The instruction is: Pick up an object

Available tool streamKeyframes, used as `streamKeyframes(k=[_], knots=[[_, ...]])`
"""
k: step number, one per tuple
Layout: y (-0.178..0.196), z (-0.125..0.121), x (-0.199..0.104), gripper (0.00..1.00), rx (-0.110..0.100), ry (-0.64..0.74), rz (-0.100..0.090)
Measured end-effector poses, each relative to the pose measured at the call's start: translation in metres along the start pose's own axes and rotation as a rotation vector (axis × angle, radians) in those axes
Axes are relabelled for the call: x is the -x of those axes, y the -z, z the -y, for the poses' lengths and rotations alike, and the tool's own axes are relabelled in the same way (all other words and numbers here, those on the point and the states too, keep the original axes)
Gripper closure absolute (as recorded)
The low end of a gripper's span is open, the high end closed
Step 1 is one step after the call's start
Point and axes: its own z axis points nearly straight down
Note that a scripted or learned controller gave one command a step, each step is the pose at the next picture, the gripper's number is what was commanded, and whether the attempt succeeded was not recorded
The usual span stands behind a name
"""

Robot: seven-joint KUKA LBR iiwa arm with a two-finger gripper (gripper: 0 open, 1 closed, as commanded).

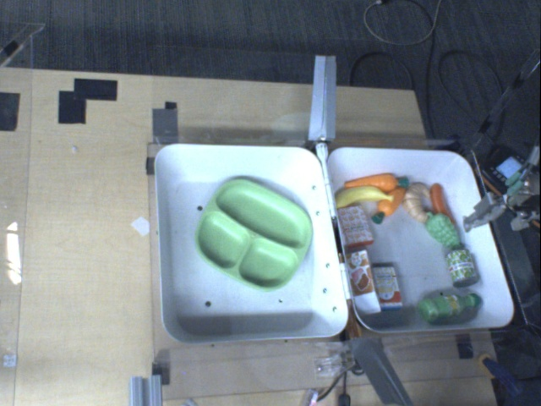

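Note:
The right bin (486,189) holds several toy foods. An orange carrot (372,181) and a yellow banana (360,195) lie at its far left. A beige piece (416,201) and a red sausage (437,197) sit next to them. A knobbly green piece (440,228), a small can (461,266) and a green bottle (448,306) run down the right side. Three small boxes (362,271) lie along the left wall. My gripper (500,208) hangs at the bin's right rim, above and right of the knobbly green piece, partly cut off by the view's edge.
The left bin (177,311) holds a green divided plate (254,232). A metal post (323,100) stands behind the wall between the bins. Black cables (406,15) lie on the dark floor at the back right.

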Motion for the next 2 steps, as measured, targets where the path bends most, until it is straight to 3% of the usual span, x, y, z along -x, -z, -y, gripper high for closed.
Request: streamKeyframes(k=[1,2], knots=[[-0.179,-0.021,0.006,0.00,-0.003,-0.388,-0.006],[-0.167,-0.023,0.006,1.00,0.002,-0.387,-0.005]])
